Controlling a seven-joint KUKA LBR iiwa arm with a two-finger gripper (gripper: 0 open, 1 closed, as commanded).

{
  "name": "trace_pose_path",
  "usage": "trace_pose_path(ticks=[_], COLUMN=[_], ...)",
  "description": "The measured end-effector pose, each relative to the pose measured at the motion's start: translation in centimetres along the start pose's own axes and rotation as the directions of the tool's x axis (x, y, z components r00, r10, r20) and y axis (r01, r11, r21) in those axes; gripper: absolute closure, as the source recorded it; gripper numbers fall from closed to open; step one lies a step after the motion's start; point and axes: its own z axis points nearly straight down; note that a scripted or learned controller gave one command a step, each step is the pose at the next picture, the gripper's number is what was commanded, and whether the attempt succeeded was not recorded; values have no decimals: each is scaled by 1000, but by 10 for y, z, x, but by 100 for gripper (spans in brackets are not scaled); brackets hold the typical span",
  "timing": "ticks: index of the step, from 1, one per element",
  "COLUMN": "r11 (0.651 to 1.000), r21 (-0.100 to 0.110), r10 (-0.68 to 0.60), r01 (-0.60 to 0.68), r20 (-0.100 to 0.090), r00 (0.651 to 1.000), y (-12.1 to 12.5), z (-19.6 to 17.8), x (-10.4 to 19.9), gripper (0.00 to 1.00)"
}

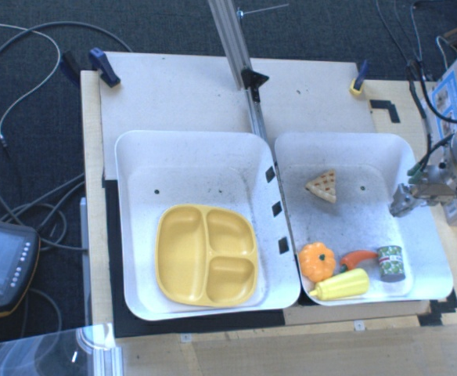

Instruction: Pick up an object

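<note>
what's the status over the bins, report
End effector at right bin's right wall, holding nothing visible. Wedge, pumpkin, corn, can all lying in right bin. Yellow tray in left bin.

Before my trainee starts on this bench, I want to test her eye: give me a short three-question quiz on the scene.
1. True or false: the yellow divided tray lies in the left bin.
2. Which toy lies nearest the gripper? A pumpkin, B can, C corn.
3. Name the lone tan item near the right bin's middle.

Key: 1 true; 2 B; 3 the wedge-shaped slice.
</note>
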Motion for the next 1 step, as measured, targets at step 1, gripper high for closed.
trace_pose_path(ticks=[1], r11=[1000], r21=[0], r10=[-5], r01=[5], r20=[-2], r00=[1000], y=[18], z=[-9], x=[45], gripper=[100])
